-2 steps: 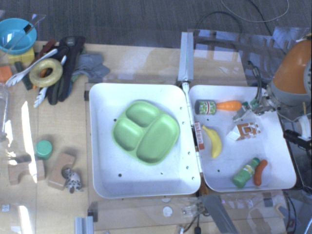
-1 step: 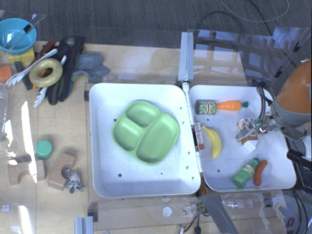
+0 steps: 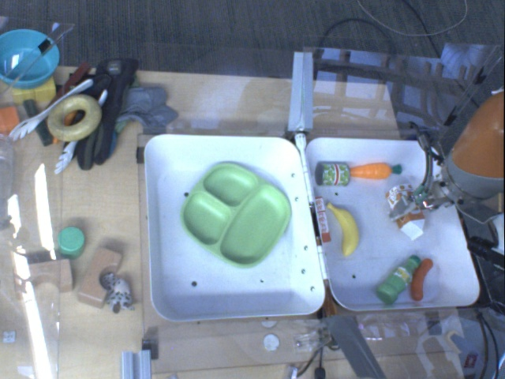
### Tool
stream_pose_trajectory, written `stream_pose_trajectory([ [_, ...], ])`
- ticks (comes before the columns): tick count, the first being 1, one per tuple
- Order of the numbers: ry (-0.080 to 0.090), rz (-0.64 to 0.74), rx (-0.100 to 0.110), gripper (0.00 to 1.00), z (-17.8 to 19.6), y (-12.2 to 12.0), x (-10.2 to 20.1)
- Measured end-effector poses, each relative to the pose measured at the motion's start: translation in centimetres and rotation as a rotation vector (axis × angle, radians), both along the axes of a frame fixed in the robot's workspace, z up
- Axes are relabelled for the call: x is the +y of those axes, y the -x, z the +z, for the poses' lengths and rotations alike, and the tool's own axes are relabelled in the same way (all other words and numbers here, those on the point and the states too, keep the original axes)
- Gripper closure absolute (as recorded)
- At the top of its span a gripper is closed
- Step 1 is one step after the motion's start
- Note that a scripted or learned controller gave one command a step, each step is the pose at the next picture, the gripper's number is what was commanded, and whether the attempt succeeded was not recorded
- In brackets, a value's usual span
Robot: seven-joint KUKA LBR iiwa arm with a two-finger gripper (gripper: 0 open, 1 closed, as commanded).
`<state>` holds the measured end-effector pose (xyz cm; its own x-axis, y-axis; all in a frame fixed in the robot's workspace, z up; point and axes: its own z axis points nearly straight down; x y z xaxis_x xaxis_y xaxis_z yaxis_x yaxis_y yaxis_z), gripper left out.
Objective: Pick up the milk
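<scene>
In the right bin [image 3: 458,290], my gripper [image 3: 408,200] hangs low near the right wall, reaching in from the orange-banded arm [image 3: 480,152]. Directly under and just in front of it lies a small white carton-like item [image 3: 413,227], which looks like the milk. The gripper partly covers it. I cannot make out whether it is being held or only touched.
The right bin also holds a green-labelled can [image 3: 333,174], a carrot [image 3: 371,170], a banana [image 3: 346,227], a green bottle [image 3: 397,281] and a sausage [image 3: 420,279]. A green divided plate [image 3: 237,213] lies in the left bin [image 3: 170,290]. Clutter sits on the bench at the left.
</scene>
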<state>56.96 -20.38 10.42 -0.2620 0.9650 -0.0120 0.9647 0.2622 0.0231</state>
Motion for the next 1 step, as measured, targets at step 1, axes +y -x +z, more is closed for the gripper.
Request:
stream_pose_trajectory([
  [1, -0.006, -0.081, 0.016, 1.0, 7.02, -4.26, 8.6],
])
